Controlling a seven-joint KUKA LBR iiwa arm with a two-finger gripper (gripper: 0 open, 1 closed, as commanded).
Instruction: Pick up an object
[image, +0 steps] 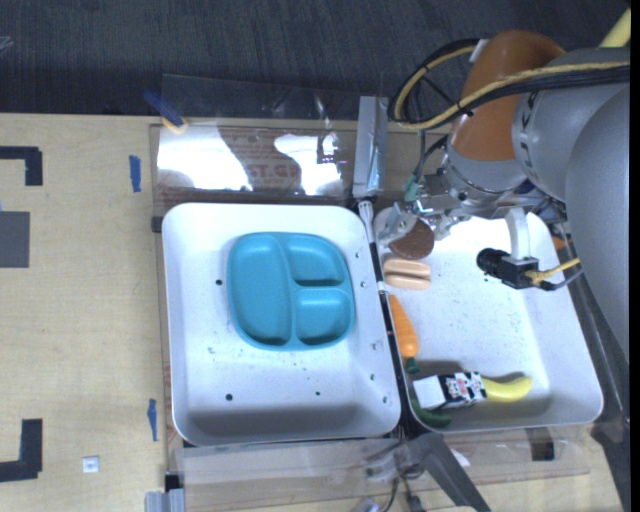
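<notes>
In the left bin (190, 300) lies a blue divided plate (292, 288): stiff, slick and wide, awkward to pinch except by its rim. In the right bin (560, 340) the gripper (412, 225) hangs over a brown round piece (412, 242) at the far left corner; its state cannot be told. Nearer lie a hot dog (406, 273), a carrot (402, 326) and a banana (505, 387), probably light toys, best taken across their narrow middles.

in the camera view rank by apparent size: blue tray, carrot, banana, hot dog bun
1. blue tray
2. carrot and banana, which look too alike in size to rank
3. hot dog bun
</notes>
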